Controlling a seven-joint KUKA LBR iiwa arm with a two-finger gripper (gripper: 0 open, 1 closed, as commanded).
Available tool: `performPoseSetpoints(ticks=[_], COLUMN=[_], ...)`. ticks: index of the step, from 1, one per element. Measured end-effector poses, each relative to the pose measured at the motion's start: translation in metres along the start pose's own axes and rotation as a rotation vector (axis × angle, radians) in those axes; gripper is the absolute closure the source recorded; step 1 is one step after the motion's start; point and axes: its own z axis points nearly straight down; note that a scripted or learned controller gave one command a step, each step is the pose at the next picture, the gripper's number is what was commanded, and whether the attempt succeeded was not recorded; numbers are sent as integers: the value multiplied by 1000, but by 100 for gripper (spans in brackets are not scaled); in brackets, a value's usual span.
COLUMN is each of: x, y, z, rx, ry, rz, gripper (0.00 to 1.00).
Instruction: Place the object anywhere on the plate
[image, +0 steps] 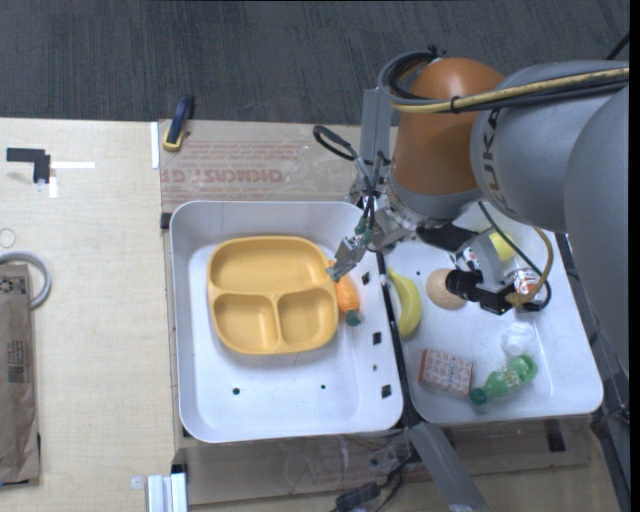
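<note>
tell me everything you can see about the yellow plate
The yellow plastic divided plate is squarish with rounded corners and three compartments: one wide one across the far side, two smaller ones nearer the camera. It lies flat in the left white bin. A small orange object sits against its right rim, below the gripper.

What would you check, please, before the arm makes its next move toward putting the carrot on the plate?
1. Plate in the left bin, flat and upright: ok.
2. Plate compartments free to receive something: ok, all three look bare.
3. Carrot on the plate: not ok, it lies on the bin floor against the plate's right edge.
4. Claw near the carrot: ok, it sits just above it at the plate's right rim.
5. Carrot held by the claw: cannot tell, the grip is too small to make out.
6. Other items clear of the path: ok, the banana and green bottle stay in the right bin.
</note>
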Motion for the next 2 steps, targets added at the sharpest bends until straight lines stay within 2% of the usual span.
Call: performPoseSetpoints(ticks=[1, 2], x=[-2, -2], y=[0, 0], z=[-9, -9], rx=[0, 0], ry=[-1, -1], rz=[4, 4], gripper=[100, 0])
